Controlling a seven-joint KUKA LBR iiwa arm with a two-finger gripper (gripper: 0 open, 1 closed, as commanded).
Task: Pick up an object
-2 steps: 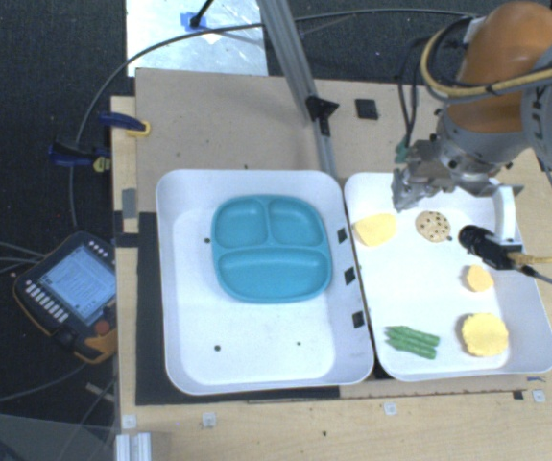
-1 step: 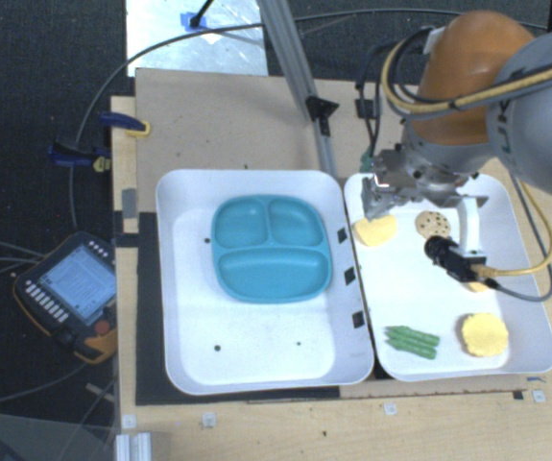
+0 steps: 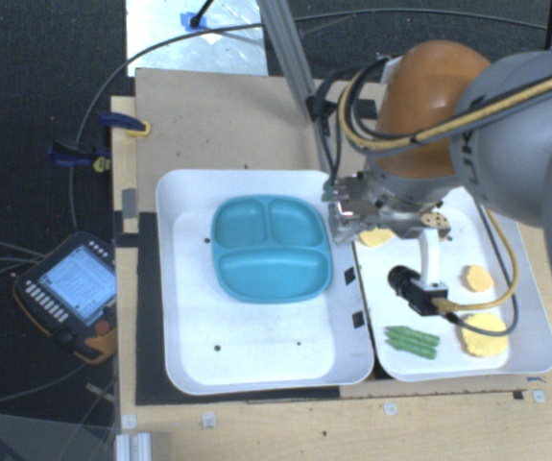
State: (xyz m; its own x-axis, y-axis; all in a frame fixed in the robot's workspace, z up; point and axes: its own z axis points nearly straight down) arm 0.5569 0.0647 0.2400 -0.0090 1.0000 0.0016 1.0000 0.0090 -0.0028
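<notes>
I see the gripper (image 3: 356, 215) low over the right bin's (image 3: 506, 361) far left corner, though I cannot tell its grip, with green beans (image 3: 412, 340) and yellow pieces (image 3: 478, 279) lying nearer, and a blue plate (image 3: 271, 248) in the left bin (image 3: 256, 349).

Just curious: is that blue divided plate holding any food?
Empty. The blue plate lies in the left bin; all three compartments show bare blue.
</notes>
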